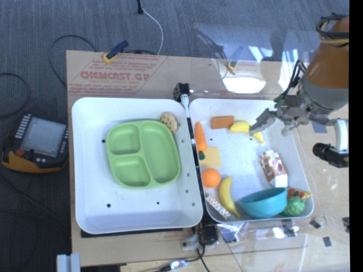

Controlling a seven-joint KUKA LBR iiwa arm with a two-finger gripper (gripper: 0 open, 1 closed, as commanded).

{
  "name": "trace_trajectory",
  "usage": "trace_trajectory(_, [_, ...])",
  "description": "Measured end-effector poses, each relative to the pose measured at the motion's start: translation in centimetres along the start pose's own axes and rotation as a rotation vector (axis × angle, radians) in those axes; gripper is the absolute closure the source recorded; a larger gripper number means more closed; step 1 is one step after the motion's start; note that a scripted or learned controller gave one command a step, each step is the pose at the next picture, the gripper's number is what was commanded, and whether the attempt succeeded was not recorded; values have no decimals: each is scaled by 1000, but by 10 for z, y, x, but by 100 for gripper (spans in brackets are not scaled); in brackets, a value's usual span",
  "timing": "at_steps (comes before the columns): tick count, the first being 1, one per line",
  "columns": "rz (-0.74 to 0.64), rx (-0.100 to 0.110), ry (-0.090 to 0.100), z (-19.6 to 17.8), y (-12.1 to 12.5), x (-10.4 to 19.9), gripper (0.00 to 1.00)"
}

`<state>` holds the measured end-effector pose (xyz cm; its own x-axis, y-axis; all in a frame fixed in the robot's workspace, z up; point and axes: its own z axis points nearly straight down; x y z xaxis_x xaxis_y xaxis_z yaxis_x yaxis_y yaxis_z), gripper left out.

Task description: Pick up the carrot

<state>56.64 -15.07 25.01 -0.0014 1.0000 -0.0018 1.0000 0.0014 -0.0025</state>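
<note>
Gripper (262,122) is hovering over the upper-right part of the right bin (300,169), fingers spread, nothing between them. One fingertip is sitting just above a small yellow piece (240,127); can't tell if it's touching.

Carrot (199,137) is lying well to the gripper's left and a bit lower in view, tight against the bin's left wall, long axis running roughly along that wall, tip pointing down toward the yellow cheese slice (210,157). An orange block (222,122) is sitting between the gripper and the carrot's top end. The orange fruit (211,177) and banana (226,195) are further down-left of the tool.

Judgement: the arm is in the approach phase, not yet aligned. To do it well:
- traverse left, staying high enough to clear the orange block and the yellow piece
- rotate the wrist so the fingers are closing across the carrot's narrow width, not along its length
- target mid-body, above the cheese overlap
- the wall is the problem: the far finger is needing room between carrot and wall, so expect a collision or a slide-out
- descend slowly and verify the pinch before lifting.
</note>
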Motion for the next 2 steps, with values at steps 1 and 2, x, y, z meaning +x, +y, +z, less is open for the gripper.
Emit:
trace_trajectory(1, [-210, -6, 0, 155, 9, 46, 0])
trace_trajectory(2, [-87, -2, 2, 65, -82, 91, 0])
